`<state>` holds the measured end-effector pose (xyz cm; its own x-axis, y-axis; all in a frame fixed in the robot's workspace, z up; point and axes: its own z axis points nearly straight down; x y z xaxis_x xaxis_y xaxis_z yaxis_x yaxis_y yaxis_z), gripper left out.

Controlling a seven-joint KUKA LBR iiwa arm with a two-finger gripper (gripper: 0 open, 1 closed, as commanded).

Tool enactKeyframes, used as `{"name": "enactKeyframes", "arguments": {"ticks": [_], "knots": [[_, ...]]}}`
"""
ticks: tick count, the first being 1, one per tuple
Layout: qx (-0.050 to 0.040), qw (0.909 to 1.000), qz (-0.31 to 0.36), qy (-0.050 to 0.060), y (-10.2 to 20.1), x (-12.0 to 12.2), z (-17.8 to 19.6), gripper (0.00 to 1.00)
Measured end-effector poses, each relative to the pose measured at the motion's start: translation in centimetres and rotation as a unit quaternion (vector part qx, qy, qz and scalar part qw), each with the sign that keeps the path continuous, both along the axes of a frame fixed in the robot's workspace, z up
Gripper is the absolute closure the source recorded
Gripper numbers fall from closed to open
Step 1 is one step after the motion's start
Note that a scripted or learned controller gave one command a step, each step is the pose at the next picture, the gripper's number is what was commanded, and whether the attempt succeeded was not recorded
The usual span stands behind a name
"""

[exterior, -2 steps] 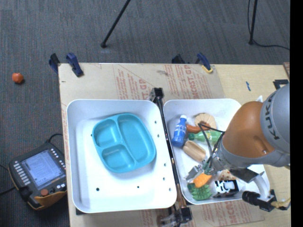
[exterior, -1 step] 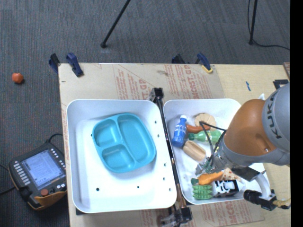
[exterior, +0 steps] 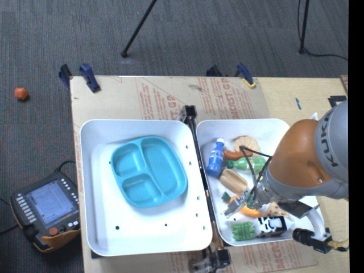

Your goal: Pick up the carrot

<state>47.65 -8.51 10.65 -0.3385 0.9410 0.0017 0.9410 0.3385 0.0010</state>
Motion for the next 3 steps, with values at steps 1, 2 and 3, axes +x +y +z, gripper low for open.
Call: {"name": "enactKeyframes", "arguments": {"ticks": [1,2,3], "knots": [[-0.0009,0.9786,-0.206,0.001,-1.2,-0.1,-1.9,0.00],[-0.0007,0.9785,-0.206,0.002,-1.2,-0.2,-1.0,1.00],[-0.0009,0.9372,-0.349,0.002,4.0,4.3,8.1,1.00]]}}
